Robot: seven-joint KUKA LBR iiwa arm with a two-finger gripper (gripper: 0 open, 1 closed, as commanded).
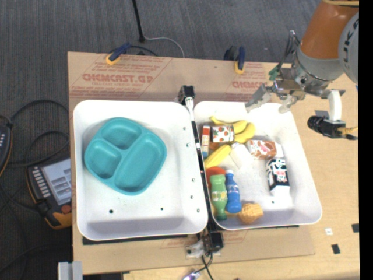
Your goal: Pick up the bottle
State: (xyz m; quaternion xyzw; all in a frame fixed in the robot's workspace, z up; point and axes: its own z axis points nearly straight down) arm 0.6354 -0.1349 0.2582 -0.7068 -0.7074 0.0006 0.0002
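In the right bin [307, 179] a green bottle [217, 195] and a blue bottle [232, 192] lie side by side near the front left. A white bottle with black cow patches [278, 175] lies toward the bin's right side. My gripper [268, 104] hangs over the bin's far edge, above and behind the pile. Its fingers [254, 101] are spread open with nothing between them. It stands well apart from all three bottles.
Bananas [235, 127], a small carton [221, 134], a wrapped pastry [260, 147] and a brown cookie [250, 213] crowd the right bin. The left bin [87, 214] holds a teal divided plate [125, 154]. Clamps [239, 60] and a black post [187, 94] stand at the back.
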